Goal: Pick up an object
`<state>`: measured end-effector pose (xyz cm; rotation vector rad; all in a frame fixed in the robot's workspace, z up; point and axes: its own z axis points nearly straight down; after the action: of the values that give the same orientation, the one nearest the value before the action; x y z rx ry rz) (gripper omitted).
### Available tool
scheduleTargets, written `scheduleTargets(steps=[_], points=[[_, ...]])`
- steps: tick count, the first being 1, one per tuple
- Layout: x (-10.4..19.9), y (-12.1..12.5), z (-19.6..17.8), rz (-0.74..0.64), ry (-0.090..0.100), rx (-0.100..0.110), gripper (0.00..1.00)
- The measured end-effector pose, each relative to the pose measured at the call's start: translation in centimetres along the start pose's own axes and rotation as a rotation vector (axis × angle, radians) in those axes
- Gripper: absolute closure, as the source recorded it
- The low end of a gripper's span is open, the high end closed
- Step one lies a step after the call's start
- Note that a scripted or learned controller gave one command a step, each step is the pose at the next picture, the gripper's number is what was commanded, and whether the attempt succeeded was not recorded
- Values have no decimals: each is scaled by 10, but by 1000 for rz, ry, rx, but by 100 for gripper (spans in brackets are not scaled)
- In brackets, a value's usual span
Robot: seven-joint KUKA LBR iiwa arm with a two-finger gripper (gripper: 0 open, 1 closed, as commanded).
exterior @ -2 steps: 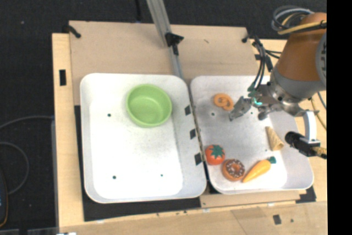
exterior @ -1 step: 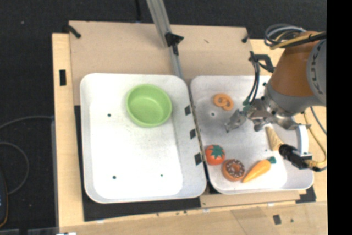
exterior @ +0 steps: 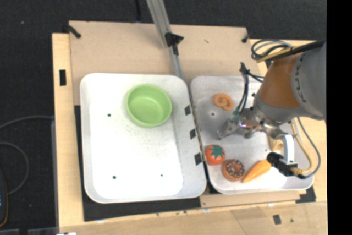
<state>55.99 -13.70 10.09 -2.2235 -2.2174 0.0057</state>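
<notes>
In the right bin (exterior: 212, 91) lie several small toys: an orange ring-shaped piece (exterior: 223, 100) near the back, a red tomato with a green top (exterior: 214, 154) at the front left, a brown sprinkled doughnut (exterior: 233, 169) beside it, and an orange carrot (exterior: 256, 170) at the front right. My gripper (exterior: 234, 126) hangs low over the middle of this bin, between the orange piece and the tomato, with nothing visible between its fingers. The grey arm with its orange band (exterior: 278, 88) reaches in from the right.
The left bin (exterior: 99, 135) holds a light green bowl (exterior: 148, 105) toward its back right. A slanted metal pole (exterior: 157, 8) rises from behind the bins. A black cable (exterior: 275, 49) loops beside the arm at the back right.
</notes>
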Motion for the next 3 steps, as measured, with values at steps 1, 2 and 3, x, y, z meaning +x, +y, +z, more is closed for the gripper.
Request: scheduleTargets(steps=[1, 2, 3], points=[[0, 0, 0, 1, 2, -4, 0], [0, 1, -11, 7, 4, -7, 100], [4, 5, -70, -5, 1, -6, 100]])
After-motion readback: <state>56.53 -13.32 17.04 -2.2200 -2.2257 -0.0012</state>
